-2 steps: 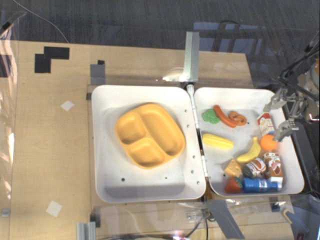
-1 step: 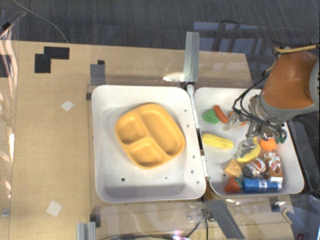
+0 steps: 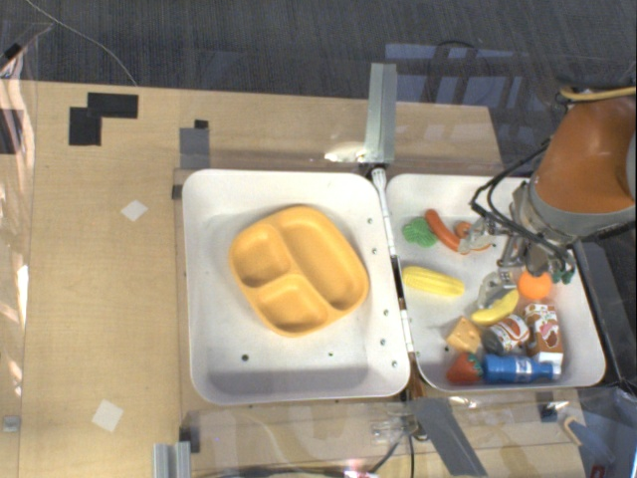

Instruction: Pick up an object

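Camera view: hand (image 3: 514, 267) at right of frame, low over right bin (image 3: 589, 366).
Grip: cannot tell.
Beneath: toy banana (image 3: 495, 310), orange ball (image 3: 534, 285).
Left bin (image 3: 204, 267): yellow divided plate (image 3: 297, 267).

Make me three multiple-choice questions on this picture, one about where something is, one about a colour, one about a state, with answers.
1. Where is the divided plastic plate?
A. left white bin
B. right white bin
C. bare bench

2. What colour is that plate?
A. blue
B. yellow-orange
C. green

3. How does the blue bottle lie?
A. upright
B. on its side
C. on the plate

Answers: 1 A, it sits in the left white bin, apart from the toys. 2 B, its compartments all show yellow-orange. 3 B, it lies lengthwise along the right white bin's near wall. The gripper hangs above the toy pile.
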### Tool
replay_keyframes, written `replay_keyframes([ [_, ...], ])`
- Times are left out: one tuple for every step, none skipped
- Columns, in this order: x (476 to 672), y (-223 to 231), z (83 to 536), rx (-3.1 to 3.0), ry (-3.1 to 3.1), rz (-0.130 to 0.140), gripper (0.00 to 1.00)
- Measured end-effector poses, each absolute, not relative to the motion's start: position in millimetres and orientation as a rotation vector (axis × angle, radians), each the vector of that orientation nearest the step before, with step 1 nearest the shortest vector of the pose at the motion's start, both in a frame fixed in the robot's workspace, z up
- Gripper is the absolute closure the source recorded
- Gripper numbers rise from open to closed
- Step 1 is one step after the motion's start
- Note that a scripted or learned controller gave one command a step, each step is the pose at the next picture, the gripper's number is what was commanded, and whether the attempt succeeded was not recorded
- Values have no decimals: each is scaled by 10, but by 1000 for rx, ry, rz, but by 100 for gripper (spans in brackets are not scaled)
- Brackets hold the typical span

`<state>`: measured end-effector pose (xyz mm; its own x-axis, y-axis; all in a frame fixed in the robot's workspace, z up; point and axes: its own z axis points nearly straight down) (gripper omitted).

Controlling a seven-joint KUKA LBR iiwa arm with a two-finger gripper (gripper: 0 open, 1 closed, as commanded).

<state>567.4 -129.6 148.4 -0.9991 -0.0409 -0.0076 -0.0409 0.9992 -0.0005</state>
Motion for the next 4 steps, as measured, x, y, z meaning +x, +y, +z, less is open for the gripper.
replay_keyframes([
  [5809,-1083,1097,-232,3127,1,0],
  [5432,-1436,1702,86,3129,-3,0],
  [4965,-1224,979,1087,2916,4,0],
  [5355,-1169,898,1645,2661,8,0],
])
